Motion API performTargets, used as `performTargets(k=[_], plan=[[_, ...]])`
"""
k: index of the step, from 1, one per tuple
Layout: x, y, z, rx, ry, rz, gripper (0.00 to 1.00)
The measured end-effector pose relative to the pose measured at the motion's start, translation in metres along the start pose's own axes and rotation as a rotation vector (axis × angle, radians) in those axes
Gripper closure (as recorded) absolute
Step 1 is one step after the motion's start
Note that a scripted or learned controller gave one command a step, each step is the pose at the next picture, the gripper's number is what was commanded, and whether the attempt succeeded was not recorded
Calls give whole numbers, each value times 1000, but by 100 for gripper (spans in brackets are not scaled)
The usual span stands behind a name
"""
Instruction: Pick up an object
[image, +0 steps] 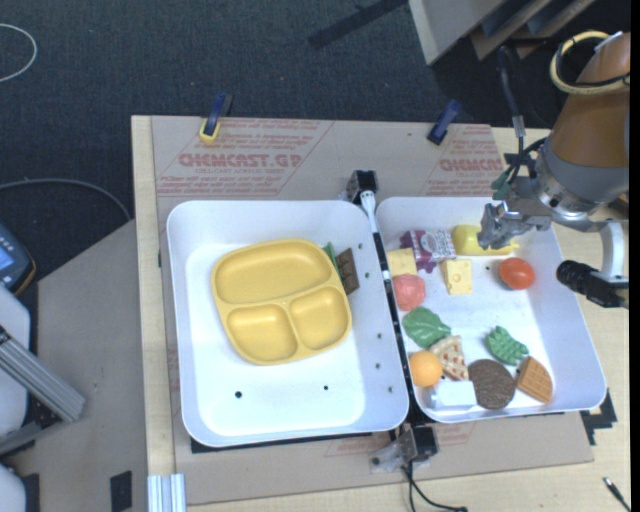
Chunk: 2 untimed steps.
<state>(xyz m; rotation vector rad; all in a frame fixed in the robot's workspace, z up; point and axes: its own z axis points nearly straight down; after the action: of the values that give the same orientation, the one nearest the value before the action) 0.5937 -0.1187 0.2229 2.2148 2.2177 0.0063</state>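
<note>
Now my fingers (493, 232) hang low at the far side of the right bin (580, 340), beside a lemon (466, 238); their state I cannot tell.

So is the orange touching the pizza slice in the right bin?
Touching. The camera view shows the orange pressed against the left edge of the pizza slice, no white bin floor between them.

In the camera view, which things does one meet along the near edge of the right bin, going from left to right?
Orange fruit → cracker-like piece → brown round cookie → orange-brown wedge.
</note>
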Motion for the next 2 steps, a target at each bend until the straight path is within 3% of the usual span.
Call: performTargets(k=[1,2], plan=[[0,1,-2,4,1,0,100],[49,-19,-13,11,5,-3,100]])
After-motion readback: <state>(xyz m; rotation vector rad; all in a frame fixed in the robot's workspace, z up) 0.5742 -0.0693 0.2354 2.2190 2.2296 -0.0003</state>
